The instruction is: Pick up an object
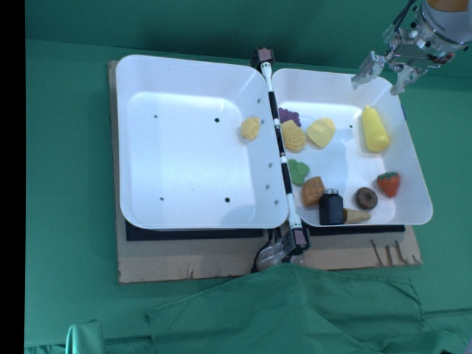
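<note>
Over the right bin's (413,169) far right corner | gripper (383,76) hanging with fingers spread, nothing between them | yellow corn-ish piece (374,130) lies just below it, strawberry (389,184) nearer | left bin (140,124) holds one yellow bit (251,128)

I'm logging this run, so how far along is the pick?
Nothing looks picked yet. The gripper hangs open above the right bin's far rim with nothing between its fingers. The yellow corn lies nearest. Descending, closing and lifting all remain.
</note>
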